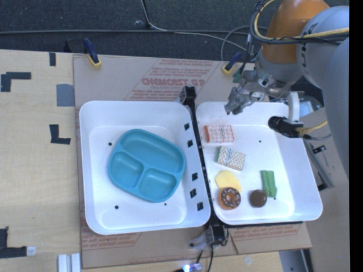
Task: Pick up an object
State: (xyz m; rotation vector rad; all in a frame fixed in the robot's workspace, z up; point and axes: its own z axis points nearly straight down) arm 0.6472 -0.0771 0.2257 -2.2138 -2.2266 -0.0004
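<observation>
Objects for picking lie in the right bin [295,208], while the left bin [93,208] carries a blue divided plate [146,164] lying flat near its middle. Both bins sit side by side on a cardboard sheet [164,78] on the desk [34,169]. In the right bin, going left to right: a red-and-white patterned packet [219,133] toward the far left part, a pale checked packet [231,158] just near of it, then a yellow piece [227,179] touching a brown ring donut [229,198] at the near side. Right of the donut rest a small dark brown round item [258,198] and a green block [268,183], close together. The end effector [237,103] hovers above the far edge of the right bin, apart from every item, nothing between its fingers; how wide they stand cannot be told.
</observation>
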